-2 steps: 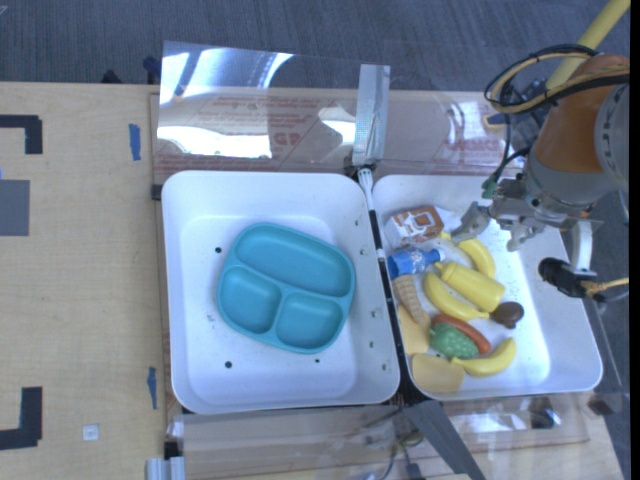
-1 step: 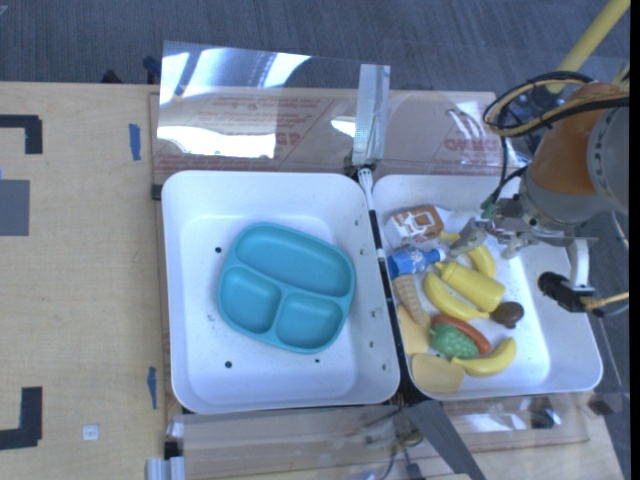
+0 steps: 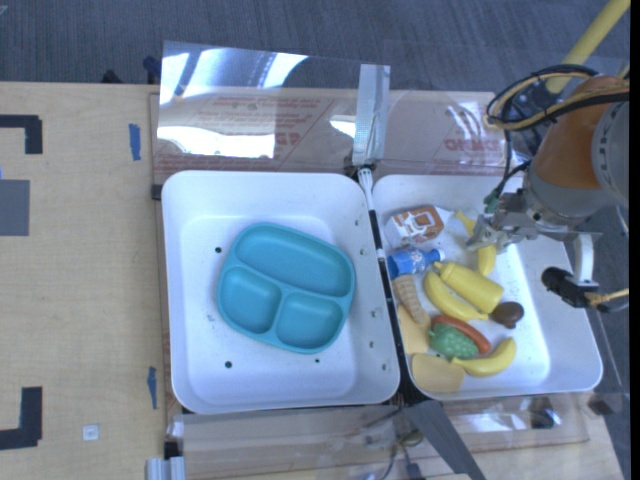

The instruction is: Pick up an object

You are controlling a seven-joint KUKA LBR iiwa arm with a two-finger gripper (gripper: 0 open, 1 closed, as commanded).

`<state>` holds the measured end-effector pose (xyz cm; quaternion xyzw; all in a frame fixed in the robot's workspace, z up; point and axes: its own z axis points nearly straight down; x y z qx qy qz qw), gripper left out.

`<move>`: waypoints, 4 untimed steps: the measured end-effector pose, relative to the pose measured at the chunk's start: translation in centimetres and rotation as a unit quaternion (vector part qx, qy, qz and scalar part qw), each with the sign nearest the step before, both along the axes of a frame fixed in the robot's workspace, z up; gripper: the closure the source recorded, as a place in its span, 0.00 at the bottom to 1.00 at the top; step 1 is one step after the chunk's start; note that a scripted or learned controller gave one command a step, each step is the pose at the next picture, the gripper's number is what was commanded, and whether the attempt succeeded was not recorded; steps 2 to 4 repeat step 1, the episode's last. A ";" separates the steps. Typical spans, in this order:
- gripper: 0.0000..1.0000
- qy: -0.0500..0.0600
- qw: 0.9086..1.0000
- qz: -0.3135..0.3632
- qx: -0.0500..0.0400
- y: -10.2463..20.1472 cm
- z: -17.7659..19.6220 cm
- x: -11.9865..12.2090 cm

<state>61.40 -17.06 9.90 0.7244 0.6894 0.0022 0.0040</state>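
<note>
Clearly the pincer point(image 3: 487, 230), its opening impossible to judge, hangs over the right bin's point(image 3: 570, 363) upper part, with the yellow toy bottle point(image 3: 465, 285) just below-left, its long axis running diagonally.

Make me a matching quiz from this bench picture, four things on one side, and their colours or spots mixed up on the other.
Things:
1. divided plate
2. gripper
3. broccoli toy
4. orange band

Descriptions:
A. green, among the toy food
B. on the arm, above the wrist
C. turquoise, in the left bin
D. low over the right bin, at its far side

Pairs: 1-C, 2-D, 3-A, 4-B
</note>
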 end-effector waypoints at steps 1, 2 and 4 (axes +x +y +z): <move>1.00 -0.001 0.997 -0.077 0.002 5.3 10.9 0.7; 1.00 -0.001 0.997 -0.077 0.002 5.3 10.9 0.7; 1.00 -0.001 0.997 -0.077 0.002 5.3 10.9 0.7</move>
